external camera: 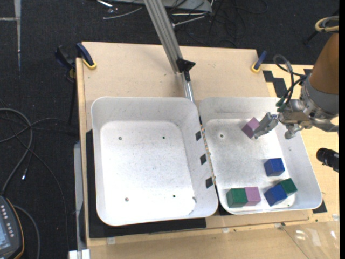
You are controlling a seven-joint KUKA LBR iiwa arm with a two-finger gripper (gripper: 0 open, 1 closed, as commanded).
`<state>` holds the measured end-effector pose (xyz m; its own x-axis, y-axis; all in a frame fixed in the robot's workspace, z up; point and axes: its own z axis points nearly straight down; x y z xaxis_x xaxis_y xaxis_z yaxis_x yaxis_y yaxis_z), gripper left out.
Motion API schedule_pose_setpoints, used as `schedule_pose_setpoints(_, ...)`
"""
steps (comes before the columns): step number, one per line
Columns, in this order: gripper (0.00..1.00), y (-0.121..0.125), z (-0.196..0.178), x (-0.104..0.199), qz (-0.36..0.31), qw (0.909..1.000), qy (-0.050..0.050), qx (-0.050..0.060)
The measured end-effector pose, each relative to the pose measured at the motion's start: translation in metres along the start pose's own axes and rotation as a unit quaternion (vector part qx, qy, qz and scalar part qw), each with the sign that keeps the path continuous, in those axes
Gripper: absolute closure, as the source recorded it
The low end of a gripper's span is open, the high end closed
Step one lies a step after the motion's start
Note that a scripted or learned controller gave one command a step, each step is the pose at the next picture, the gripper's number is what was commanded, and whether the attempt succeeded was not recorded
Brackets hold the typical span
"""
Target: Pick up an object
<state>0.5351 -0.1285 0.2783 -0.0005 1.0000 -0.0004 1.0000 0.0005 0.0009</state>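
purple block: a small light purple block [250, 127] shows in the right bin, up near its middle; it sits right at the tip of the gripper; it looks tilted
gripper: the gripper [260, 129] reaches in from the right; its grey fingers [266, 124] touch the purple block; I cannot tell if they are spread or pinching the block
arm: the arm [325, 85] is grey with an orange part above the wrist; black wires loop by it
right bin: the right bin [307, 171] is white and shallow; five more blocks are in it
blue block: one blue block [274, 167] sits alone, nearer the right wall
front row: a green block [236, 197] touches a pink block [252, 195]; a second blue one [275, 193] touches a dark green one [288, 186] near the front right corner
left bin: the left bin [102, 139] is white too; it sits just beside the right bin
bench: the bench [135, 72] is light wood; clamps hold its back corners
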Motion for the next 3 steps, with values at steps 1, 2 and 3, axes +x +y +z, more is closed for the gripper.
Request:
schedule_pose_setpoints(1,0.00,0.048,0.083,-0.062,0.002,1.0000,-0.001,0.002)
schedule_pose_setpoints(2,0.00,0.126,0.181,-0.037,-0.002,1.0000,-0.001,0.001)
schedule_pose_setpoints(3,0.00,0.111,0.180,0.012,-0.003,1.0000,-0.001,-0.003)
